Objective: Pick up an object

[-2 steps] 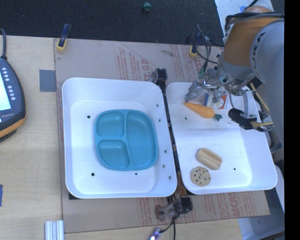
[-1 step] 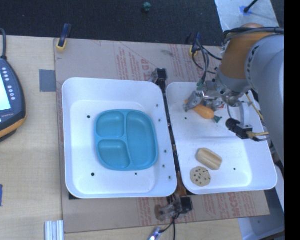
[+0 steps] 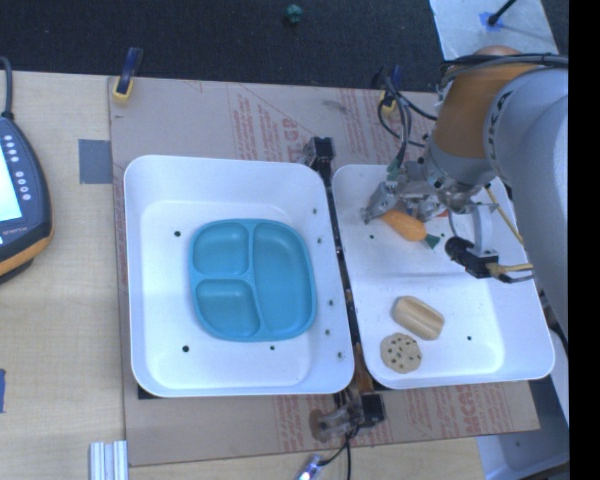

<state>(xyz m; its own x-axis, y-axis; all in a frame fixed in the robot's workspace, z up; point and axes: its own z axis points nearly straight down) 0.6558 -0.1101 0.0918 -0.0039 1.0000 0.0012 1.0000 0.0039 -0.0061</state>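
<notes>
Arm [image 3: 510, 118]: I see the grey arm with its orange band entering from 3 o'clock and reaching down into the right bin [image 3: 500, 363], toward that bin's 12 o'clock end.
Gripper [image 3: 405, 208]: I place it low over the right bin's 11 o'clock area, right at the orange object.
Fingers: I cannot tell their state; wrist hardware and cables cover them.
Orange object [image 3: 408, 227]: I see it on the right bin floor, just under the gripper. I cannot tell whether it is touched or gripped.
Tan roll [image 3: 418, 317]: I see it lying toward the right bin's 6 o'clock end, well apart from the gripper.
Cookie [image 3: 401, 352]: I see it just beside the tan roll, at that roll's 7 o'clock.
Left bin [image 3: 155, 363]: I see it holding a blue divided plate [image 3: 252, 279] at its centre.
Pendant [image 3: 8, 196]: I see it on the bench at 9 o'clock of the left bin.
</notes>
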